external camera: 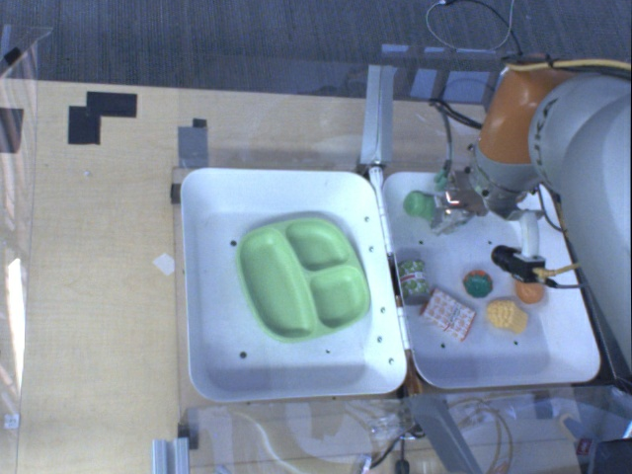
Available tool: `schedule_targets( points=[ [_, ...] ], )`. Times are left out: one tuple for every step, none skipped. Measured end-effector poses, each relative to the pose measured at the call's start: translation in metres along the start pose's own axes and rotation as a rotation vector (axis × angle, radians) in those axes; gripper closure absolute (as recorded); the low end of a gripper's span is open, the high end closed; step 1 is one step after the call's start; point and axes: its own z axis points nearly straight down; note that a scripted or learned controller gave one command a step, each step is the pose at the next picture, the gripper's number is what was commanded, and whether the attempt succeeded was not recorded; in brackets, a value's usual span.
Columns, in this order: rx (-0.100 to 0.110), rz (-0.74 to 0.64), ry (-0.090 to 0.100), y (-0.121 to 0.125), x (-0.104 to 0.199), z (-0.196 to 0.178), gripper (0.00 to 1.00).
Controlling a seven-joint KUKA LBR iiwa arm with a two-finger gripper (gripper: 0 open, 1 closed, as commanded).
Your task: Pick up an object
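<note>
the gripper (452,208), open or closed i cannot tell, hangs low with the green lump (419,203) just beside it, away from the arm (583,156), so closing here may miss or nudge it off.

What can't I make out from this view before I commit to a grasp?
All in the camera view:
- Whether the gripper touches the green object beside it: the contact area is too small and blurred.
- The right bin, far-right part: covered by the arm.
- The orange object: partly covered by robot hardware, so its shape is unclear.
- Print on the checkered packet: too small to read.
</note>
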Motion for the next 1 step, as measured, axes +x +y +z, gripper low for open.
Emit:
schedule_targets(
  points=[
    [-0.005, -0.002, 0.001, 0.0015, 0.0014, -0.0010, 0.00]
  ],
)
